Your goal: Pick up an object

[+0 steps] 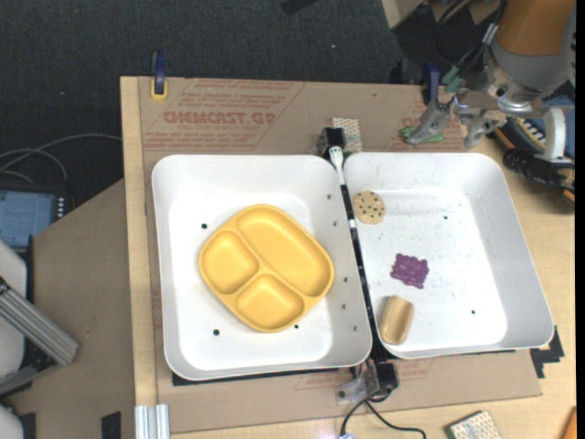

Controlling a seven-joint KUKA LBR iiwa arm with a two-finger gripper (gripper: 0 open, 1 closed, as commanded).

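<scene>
Cardboard-topped tabletop point(228, 117): the tool point(448, 117), state untellable, hovers at one o'clock; descend squarely over the purple piece point(410, 270).

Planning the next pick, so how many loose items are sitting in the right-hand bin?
3. A round cookie near the bin's far left corner, a purple grape cluster around the middle, and a tan cylinder by the near left edge. Nothing looks hidden.

Bright even overhead light, white bins point(174, 245) slightly overexposed, soft faint shadows, mild blur and grain throughout
</scene>
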